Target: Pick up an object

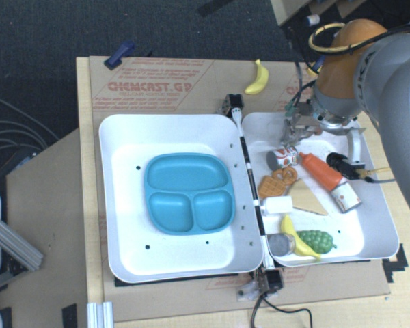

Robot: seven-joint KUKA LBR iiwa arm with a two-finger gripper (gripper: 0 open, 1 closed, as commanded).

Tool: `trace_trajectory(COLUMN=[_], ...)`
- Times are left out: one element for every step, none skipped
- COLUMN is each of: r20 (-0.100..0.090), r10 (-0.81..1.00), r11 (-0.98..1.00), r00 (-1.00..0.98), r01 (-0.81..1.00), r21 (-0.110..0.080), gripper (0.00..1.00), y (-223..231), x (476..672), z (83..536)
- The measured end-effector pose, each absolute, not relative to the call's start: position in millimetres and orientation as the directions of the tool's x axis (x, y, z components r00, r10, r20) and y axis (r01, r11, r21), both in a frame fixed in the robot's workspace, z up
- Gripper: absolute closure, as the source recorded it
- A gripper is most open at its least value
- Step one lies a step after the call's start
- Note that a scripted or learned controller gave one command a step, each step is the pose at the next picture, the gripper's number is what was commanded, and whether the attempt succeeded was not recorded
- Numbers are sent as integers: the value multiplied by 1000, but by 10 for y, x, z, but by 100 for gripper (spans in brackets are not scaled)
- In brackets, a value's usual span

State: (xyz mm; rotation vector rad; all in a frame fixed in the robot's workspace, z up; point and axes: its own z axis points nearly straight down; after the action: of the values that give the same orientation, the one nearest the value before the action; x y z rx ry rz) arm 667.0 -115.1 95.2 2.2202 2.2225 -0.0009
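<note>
A: Nearest the lens?
B: Black clamp (pixel 268 279) at the bench's near edge, where the two bins meet. A cable trails off it.
A: Right bin (pixel 377 232)?
B: Near end: grey disc (pixel 280 244), yellow banana (pixel 292 229) touching it, green grapes (pixel 318 240) against the banana. Further in: white block (pixel 279 206), tan wedge (pixel 309 200) just beside it, then a brown pretzel (pixel 278 181). An orange bottle (pixel 322 171) with a white cap lies at a slant in the middle. The small red-and-white can (pixel 285 158) is on its side just beyond the pretzel, near the bin's left wall.
A: Gripper?
B: The gripper (pixel 290 139) hangs low, right over the can, and the arm (pixel 389 80) comes in from the right. Can't tell if the jaws are open or closed, or if they have hold of the can.
A: Left bin (pixel 116 183)?
B: One blue divided plate (pixel 189 191), in the middle, flat.
A: Surface, room?
B: Both bins sit on a brown printed board (pixel 171 87). A second banana (pixel 257 79) lies on it beyond the right bin, and there's a blue clip (pixel 119 55) at its far left corner. Dark carpet (pixel 55 19) around, grey cables (pixel 14 135) at left, aluminium rail (pixel 14 241) near left.
</note>
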Motion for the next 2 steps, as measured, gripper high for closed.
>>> trace_trajectory(r20=[0,0], r10=[1000,1000], r11=[1,0], r00=[-1,0], r01=[1000,1000], r21=[-1,-2], gripper=[0,0], y=[-1150,-1202], x=[6669,6663], z=[950,848])
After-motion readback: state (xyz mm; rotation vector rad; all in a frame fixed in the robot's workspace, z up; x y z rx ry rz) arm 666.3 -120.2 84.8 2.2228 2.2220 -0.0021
